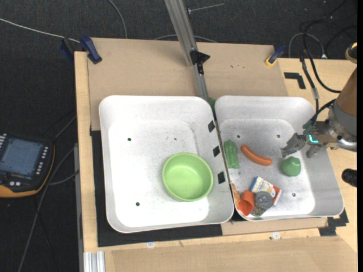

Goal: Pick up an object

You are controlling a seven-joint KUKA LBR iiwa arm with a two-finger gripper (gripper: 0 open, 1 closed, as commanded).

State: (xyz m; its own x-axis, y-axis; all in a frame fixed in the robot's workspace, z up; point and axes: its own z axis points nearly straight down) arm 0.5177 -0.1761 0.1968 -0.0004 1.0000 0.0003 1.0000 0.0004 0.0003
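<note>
My fingers [297,144] hung over the right bin [323,192], near its right wall, and they held nothing; the dark tips were spread a little apart, though how wide I could not tell from that slant. A small teal light glowed on my gripper [302,142] body just behind them. Just below and slightly left of the tips sat a green ball-shaped object [291,166], close by but not touching them. Further left lay an orange carrot-like piece [256,155], slanted, and beyond it a green cucumber-like piece [231,153] resting along the bin's left wall. Toward the near edge of the same bin a small heap lay together: a colourful printed packet [265,187], a grey round lid-like disc [262,201] and an orange scoop-shaped item [245,203], all touching or overlapping.

My grey arm [347,109] came in from the right edge of the view, above the bench [170,67].

The left bin [142,118] sat just beside the right one, their walls touching, with small black clips along the seam. In it rested a light green bowl [188,176], upright, near the bin's lower right corner. A metal pole [180,21] rose from the far side of the bench between the bins. On the floor at the left lay a handheld control pendant [22,163] with a screen.
</note>
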